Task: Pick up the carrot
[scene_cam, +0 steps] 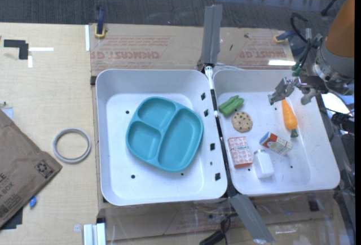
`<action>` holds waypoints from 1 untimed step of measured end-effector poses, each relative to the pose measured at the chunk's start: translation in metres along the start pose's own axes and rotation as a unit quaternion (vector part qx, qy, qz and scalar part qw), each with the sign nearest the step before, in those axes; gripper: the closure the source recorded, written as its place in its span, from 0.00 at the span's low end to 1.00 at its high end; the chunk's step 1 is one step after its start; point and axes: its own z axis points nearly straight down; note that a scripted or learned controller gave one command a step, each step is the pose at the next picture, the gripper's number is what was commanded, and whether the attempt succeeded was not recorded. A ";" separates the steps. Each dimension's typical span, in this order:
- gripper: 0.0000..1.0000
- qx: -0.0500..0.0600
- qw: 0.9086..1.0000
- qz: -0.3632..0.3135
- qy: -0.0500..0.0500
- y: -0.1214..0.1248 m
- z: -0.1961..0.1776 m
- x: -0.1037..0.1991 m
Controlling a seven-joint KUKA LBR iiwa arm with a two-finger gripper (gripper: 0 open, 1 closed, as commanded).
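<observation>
So the arm's tool (293, 93) is hanging over the far right part of the right-hand bin (316, 182), fingers spread wide with one grey finger (279, 93) poking out to the left and the other on the right side. Nothing is between them. The carrot (289, 116) lies on the bin floor just below the tool, orange body pointing away from the camera-near edge, little green stub at its near end. It looks like the tool sits just above the carrot's top end, though from this slanted angle I honestly can't say if it's touching or a bit above it.

Rest of that bin: a green veggie thing (230, 105) near the divider at the far left, a chocolate chip cookie (242, 121) right beside it, a red and white box (240, 152) lying flat nearer to me, a small carton (276, 143) tipped over beside the carrot's green end, and a white bottle-ish piece (263, 163) next to the box.

The left bin (107, 142) holds a teal divided plate (164, 133), three compartments. Out on the bench (45, 86) to the left there's a roll of tape (71, 144) and the corner of a cardboard box (20, 167).
</observation>
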 end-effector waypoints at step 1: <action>0.00 -0.002 0.989 -0.148 0.000 0.011 0.147 -0.045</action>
